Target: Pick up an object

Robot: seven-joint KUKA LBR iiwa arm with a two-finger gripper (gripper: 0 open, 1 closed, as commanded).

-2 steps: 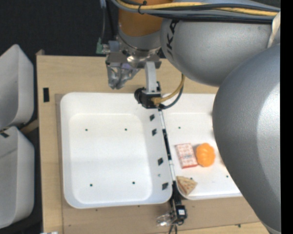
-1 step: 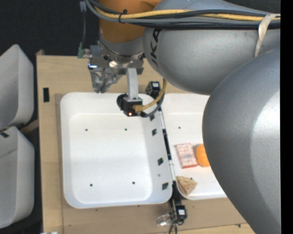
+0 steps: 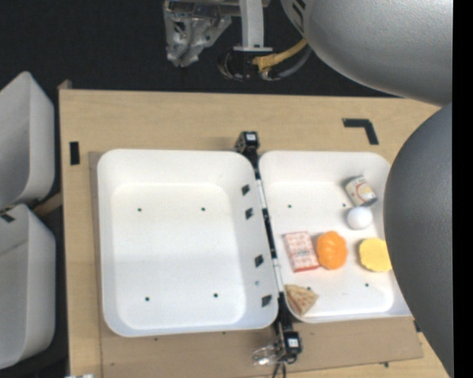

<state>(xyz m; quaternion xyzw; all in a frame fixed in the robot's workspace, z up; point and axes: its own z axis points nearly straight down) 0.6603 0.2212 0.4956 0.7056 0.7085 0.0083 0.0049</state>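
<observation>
Nearest the camera, I see the grey arm filling the right side of the view, its large rounded links overlapping the right edge of the right bin. A second grey link crosses the top right corner and bears part of some dark lettering, too cropped for me to read.

Below the arm, the right bin holds six items. From its near edge I read: a tan wedge-shaped piece in the near left corner, touching the bin wall; a small pink-and-white packet with print too small to read; an orange round object just beside that packet; a yellow round object beside the orange one, at the edge of the arm link. Farther back lie a white ball and a small printed container, its label illegible.

The left bin sits touching the right bin along a black-clipped seam. Both rest on a tan board.

Farthest away, at the top of the view, the gripper hangs above the dark area beyond the board, well apart from every item. I see nothing between its fingers; how far they are spread I cannot tell.
</observation>
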